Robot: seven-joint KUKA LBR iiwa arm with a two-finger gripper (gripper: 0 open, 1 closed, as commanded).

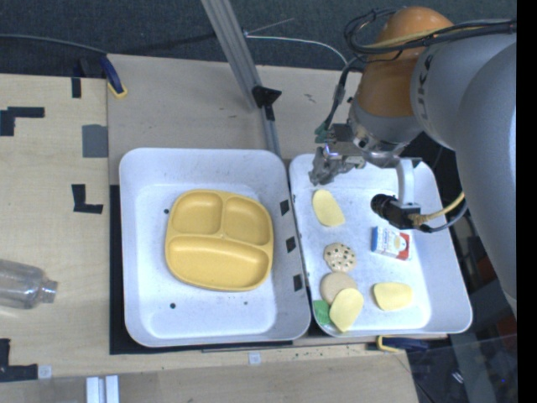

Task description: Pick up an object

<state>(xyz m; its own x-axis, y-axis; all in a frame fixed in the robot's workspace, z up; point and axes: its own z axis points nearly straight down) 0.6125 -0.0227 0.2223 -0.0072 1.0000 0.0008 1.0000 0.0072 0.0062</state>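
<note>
My gripper (325,170) hangs over the back left corner of the right bin (440,309), just behind a pale yellow oval piece (328,208); nothing shows between its fingers. Farther forward in the same bin lie a speckled cookie (339,257), a beige round piece (336,285), a yellow-green piece (346,307) leaning on it, a yellow lemon-like piece (393,295) and a small red, white and blue carton (391,243). The left bin (143,225) holds a yellow divided plate (219,238).
A slanted metal pole (235,49) runs down to the gap between the bins. A clear plastic bottle (25,285) lies on the bench at the far left. A black fitting with a yellow cable (394,210) sits over the right bin's middle.
</note>
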